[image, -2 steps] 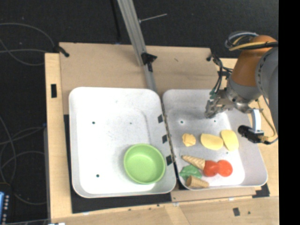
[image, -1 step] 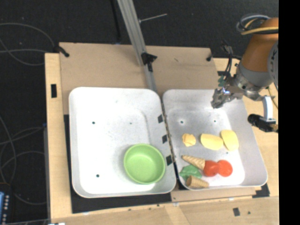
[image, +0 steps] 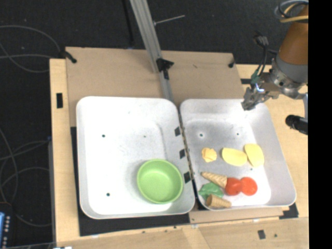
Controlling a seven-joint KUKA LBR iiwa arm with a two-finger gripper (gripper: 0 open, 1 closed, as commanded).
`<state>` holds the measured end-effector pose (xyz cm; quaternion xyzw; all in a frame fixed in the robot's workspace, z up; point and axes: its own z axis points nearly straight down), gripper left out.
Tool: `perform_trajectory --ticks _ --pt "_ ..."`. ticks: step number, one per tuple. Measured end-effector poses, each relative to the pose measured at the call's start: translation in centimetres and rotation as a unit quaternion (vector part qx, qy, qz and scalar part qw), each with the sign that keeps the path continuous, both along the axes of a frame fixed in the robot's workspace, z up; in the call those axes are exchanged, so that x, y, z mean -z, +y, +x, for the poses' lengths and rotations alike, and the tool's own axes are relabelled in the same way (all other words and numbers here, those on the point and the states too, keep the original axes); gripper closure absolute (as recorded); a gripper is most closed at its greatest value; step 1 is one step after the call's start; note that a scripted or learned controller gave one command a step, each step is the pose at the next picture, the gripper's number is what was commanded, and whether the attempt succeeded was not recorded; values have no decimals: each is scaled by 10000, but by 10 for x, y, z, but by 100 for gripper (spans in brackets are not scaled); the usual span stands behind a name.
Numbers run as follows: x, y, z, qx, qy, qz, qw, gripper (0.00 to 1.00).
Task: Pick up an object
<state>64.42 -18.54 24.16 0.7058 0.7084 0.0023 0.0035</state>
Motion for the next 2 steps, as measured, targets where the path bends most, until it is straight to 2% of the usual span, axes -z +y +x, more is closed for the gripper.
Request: perform_trajectory --ticks 1,2 --pt "-34 -1 1 -6 11 5 10000 100" --pt "-37 49 -18 -13 31 12 10000 100"
